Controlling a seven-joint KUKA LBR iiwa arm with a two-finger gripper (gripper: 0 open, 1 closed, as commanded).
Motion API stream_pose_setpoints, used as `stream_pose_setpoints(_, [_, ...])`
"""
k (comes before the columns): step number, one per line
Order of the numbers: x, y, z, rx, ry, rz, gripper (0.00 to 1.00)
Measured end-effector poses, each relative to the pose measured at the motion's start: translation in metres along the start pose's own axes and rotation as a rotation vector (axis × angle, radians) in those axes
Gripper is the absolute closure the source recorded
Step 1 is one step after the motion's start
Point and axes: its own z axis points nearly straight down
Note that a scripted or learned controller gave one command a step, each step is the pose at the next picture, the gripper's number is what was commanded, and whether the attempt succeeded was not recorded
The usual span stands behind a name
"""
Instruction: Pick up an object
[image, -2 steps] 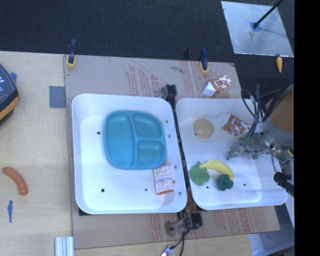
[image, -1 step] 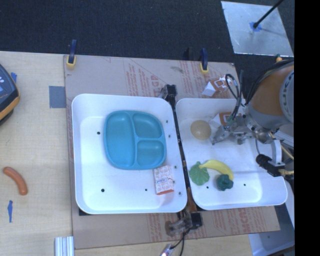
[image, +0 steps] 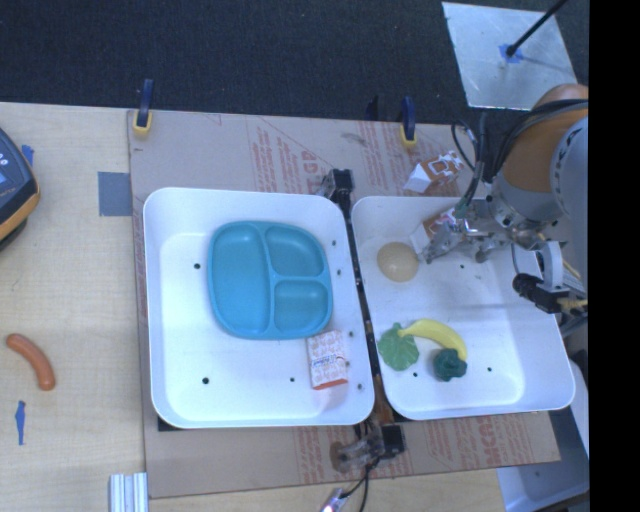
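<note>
Right white bin: gripper low, beside beige ball.

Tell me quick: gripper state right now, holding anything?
Gripper: over the right bin near the beige ball; open or shut cannot be told, nothing seen held.

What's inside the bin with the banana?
The right bin holds a banana, a light green leafy toy, a dark green toy and a beige ball. The gripper reaches over its top edge, hiding whatever lies beneath.
</note>
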Motion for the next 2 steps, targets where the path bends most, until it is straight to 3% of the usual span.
stream_pose_setpoints(1, [0.004, -0.072, -0.059, -0.025, -0.006, 0.001, 0.00])
stream_pose_setpoints(2, [-0.027, 0.001, -0.004, 0.003, 0.003, -0.004, 0.00])
